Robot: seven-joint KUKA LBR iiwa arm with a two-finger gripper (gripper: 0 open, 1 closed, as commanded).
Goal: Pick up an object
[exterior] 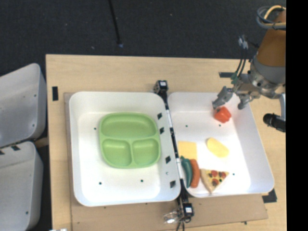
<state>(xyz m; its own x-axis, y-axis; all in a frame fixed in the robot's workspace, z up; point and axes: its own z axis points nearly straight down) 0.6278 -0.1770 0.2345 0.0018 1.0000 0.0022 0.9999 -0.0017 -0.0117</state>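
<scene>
- Where the frame ran closest to the camera, at the bottom edge of the right bin, a pizza slice toy lay with its tip toward lower left; a carrot-like orange piece with a green piece sat just left of it against the bin divider.
- Slightly higher in frame: a yellow square slice by the divider, and a yellow oval piece right of it, apart from it.
- Left bin held a green divided plate, centre-left of frame, well apart from the arm.
- Upper part of the right bin: a small red-orange object, on the bin floor as far as could be judged, near the bin's top wall.
- Gripper sat just above and slightly right of that red-orange object in the frame; fingers looked spread, one to upper left of the object, the other to its upper right. Nothing was seen pinched between them.
- Arm came in from upper right of frame, orange band visible there.
- Key relation: red-orange object lay just lower left of the gripper's midpoint, nearly under it; object looked compact, no clear long axis.
- Judgement: likely target was that object; next move called for a small shift toward lower left, then descent and closing. Height above the bin floor could not be told from this slant.
</scene>
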